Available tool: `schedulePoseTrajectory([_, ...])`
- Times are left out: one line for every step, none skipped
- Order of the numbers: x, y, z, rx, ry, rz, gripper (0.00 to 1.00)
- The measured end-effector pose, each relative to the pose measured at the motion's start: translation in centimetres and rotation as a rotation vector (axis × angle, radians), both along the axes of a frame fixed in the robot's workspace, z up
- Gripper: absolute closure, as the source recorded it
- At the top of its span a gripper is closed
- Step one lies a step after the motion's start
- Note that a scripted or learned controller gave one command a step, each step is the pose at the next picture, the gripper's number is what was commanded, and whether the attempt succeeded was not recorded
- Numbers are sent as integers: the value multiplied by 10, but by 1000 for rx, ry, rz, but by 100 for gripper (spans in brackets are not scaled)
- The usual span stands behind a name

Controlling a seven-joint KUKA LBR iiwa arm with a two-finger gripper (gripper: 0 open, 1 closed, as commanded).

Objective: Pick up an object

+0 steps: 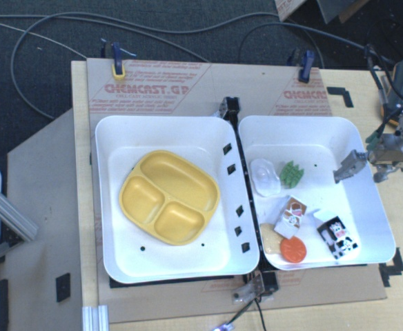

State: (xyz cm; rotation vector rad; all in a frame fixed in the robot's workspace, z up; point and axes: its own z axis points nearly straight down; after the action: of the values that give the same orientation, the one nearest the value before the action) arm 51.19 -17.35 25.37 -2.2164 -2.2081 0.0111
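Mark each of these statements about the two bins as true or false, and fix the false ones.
1. The yellow plate lies in the left bin. True.
2. The yellow plate has three compartments. True.
3. The orange disc sits in the left bin. False: it lies in the right bin, near that bin's front edge.
4. The green object lies next to the clear cup. True.
5. The tool grips the black and white object. False: that object lies on the bin floor, apart from the tool, which is at the bin's right side.
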Motion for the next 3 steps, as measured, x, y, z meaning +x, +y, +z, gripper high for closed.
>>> schedulePoseTrajectory([2, 1, 7, -3, -13, 4, 0])
schedulePoseTrajectory([10, 4, -52, -1, -8, 4, 0])
schedulePoseTrajectory([1, 1, -112, -1, -6, 3, 0])
